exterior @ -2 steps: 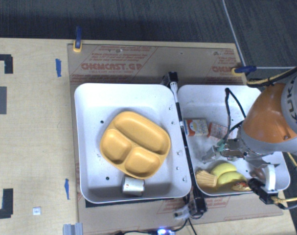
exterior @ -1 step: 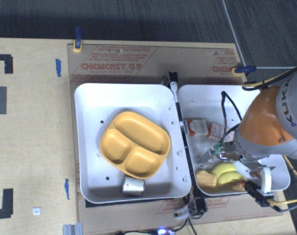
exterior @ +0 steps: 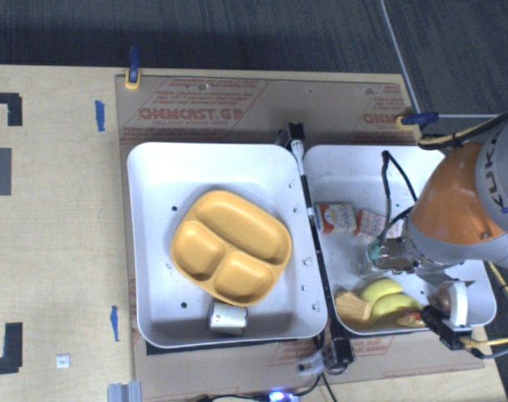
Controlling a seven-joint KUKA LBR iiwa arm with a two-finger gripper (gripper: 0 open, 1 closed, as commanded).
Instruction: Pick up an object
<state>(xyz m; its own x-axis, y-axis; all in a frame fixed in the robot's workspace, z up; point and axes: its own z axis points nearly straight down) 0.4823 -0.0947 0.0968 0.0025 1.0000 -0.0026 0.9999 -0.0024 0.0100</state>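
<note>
In the right bin (exterior: 346, 167) lie a small red-and-white carton (exterior: 339, 218), a pale packet (exterior: 372, 222) beside it, yellow banana-like fruit (exterior: 387, 298) and a tan brush-like piece (exterior: 352, 306) at the near wall. My gripper (exterior: 389, 255) hangs low over this bin, just above the yellow fruit and right of the carton. The grey wrist and the orange band (exterior: 454, 199) cover most of it. The left bin (exterior: 153, 174) holds a yellow three-part plate (exterior: 230, 245) and a small silver block (exterior: 228, 318).
A black cable (exterior: 397, 181) loops from the arm over the right bin's far half. The two bins meet along a dark seam (exterior: 308, 216). Both stand on a cardboard sheet (exterior: 195, 107) on the wooden bench. A brown object (exterior: 444, 295) sits under the arm at the right.
</note>
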